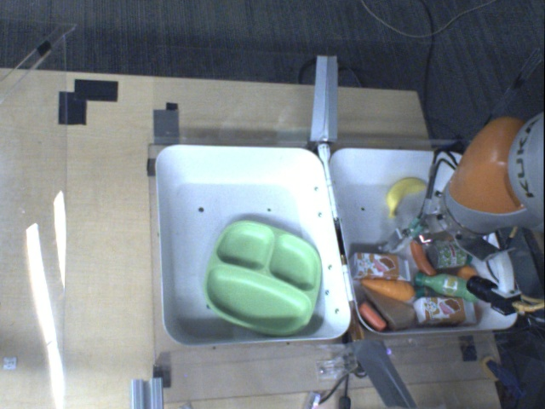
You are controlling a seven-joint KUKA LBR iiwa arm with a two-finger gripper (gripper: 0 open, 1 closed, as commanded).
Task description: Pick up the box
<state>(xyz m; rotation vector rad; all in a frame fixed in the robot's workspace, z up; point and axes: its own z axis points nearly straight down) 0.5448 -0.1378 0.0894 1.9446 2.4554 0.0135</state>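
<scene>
Your box lies flat at the right bin's left wall, touching a carrot, crowded among packets. The gripper hovers near it; its opening cannot be judged, nothing visibly held.

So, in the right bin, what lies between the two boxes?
In the camera view, a carrot lies between the upper box and the lower box, slanting across the gap. A green bottle lies just right of it.
</scene>
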